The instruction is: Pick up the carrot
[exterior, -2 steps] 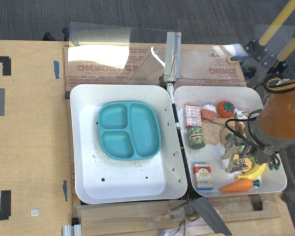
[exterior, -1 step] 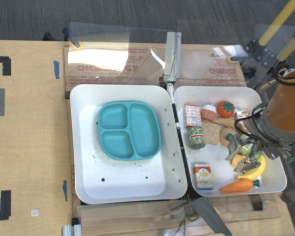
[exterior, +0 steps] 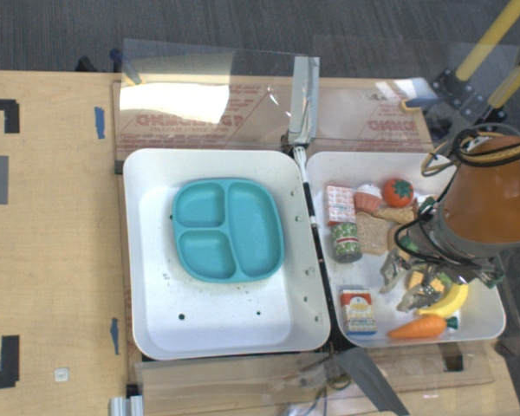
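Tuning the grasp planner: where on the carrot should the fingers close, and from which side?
Grip the carrot across its thick middle, coming straight down from above. It lies flat near the right bin's front wall, long axis roughly left-right, green stub at the right end. Probably set the fingers across that axis. The banana sits close behind it, so the far finger has little room; the gripper hovers just behind.

The table (exterior: 43,232) looks like matt pale wood, both bins (exterior: 147,232) smooth white plastic, the teal plate (exterior: 228,230) glossy plastic, and the carrot (exterior: 419,327) smooth orange plastic.
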Controlling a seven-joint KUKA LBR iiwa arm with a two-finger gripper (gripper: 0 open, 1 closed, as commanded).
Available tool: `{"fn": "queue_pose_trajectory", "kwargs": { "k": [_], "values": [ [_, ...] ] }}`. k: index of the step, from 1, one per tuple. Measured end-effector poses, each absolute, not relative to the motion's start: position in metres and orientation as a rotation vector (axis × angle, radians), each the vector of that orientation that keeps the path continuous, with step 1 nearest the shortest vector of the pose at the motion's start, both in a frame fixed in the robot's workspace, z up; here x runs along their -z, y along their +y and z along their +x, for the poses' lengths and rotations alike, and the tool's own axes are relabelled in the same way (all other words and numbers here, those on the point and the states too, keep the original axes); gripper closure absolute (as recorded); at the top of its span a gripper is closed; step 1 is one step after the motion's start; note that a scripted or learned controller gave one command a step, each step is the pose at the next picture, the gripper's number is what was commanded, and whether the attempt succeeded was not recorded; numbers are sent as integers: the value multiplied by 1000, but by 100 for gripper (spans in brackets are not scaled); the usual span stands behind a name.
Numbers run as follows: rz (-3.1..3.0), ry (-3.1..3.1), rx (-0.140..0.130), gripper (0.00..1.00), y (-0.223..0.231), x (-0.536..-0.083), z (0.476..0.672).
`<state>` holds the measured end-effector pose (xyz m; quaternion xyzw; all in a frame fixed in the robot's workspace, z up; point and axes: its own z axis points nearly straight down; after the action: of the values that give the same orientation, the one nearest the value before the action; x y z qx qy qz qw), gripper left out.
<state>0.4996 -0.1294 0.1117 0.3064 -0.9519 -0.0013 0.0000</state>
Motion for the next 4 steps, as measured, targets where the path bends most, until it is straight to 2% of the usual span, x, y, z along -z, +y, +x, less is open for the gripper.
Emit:
{"fn": "queue_pose_trajectory", "kwargs": {
  "k": [1, 2, 3, 4],
  "values": [
    [1364, -2843, -8, 100, -118, -91, 576],
    [2007, -2428, -7, 100, -154, -128, 609],
    [1710, -2640, -1, 100, -149, -173, 526],
    [2300, -2146, -3, 100, -115, -96, 486]
  ]
}}
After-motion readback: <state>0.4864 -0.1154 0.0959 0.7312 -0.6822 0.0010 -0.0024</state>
